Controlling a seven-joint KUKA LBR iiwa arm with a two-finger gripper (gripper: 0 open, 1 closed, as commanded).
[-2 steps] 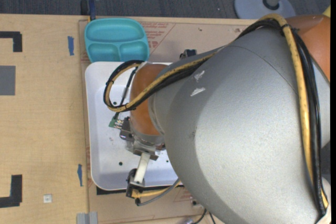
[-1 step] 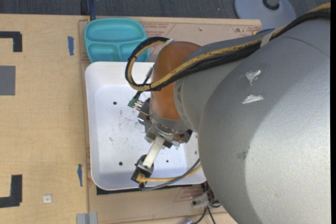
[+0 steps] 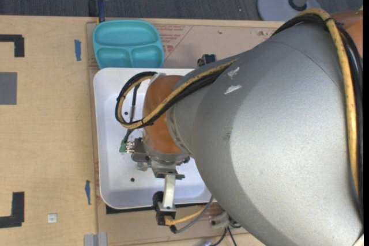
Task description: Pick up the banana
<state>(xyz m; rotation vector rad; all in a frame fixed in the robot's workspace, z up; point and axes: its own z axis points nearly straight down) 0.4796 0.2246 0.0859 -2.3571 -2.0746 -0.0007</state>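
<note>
The grey arm (image 3: 271,129) reaches in from the right and covers most of the left white bin (image 3: 109,124). Its orange-banded wrist (image 3: 158,118) hangs over the middle of that bin. Below the wrist, the gripper (image 3: 151,159) points down toward the bin floor near the front wall, seen from behind its mount. Black and yellow cables (image 3: 130,101) loop off the wrist on the left side. The arm hides whatever lies under it in the bin.
A teal divided tray (image 3: 128,43) rests just behind the left bin. A bare strip of bin floor (image 3: 112,176) shows along the left and front. Brown bench (image 3: 46,124) with black and blue tape marks spreads to the left.
</note>
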